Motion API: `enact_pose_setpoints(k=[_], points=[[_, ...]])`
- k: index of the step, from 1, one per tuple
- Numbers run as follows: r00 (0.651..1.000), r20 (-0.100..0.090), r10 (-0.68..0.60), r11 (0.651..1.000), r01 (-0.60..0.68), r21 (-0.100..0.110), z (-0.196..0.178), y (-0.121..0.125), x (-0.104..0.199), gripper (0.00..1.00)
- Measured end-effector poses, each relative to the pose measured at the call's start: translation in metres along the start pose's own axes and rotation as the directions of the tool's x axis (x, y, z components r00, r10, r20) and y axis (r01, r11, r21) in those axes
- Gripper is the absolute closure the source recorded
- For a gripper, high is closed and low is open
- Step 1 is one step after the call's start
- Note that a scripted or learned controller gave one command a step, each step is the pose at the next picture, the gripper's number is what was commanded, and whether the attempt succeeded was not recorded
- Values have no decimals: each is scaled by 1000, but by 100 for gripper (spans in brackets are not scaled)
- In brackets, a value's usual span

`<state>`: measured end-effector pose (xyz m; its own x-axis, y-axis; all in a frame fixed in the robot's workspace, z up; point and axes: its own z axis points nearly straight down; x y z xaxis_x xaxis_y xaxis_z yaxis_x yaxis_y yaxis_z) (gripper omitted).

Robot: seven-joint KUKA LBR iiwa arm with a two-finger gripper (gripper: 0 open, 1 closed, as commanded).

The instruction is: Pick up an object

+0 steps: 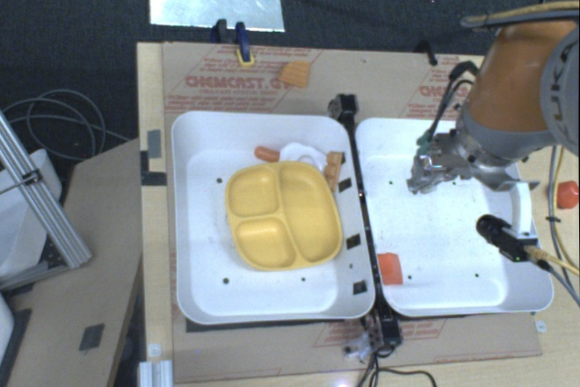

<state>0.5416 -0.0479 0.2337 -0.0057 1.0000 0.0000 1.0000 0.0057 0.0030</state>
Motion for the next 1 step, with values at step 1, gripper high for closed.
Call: enact_pose_setpoints(k=[1], points=[[1000,2,3,1000,-3,-14,-127,-40,-21,100]])
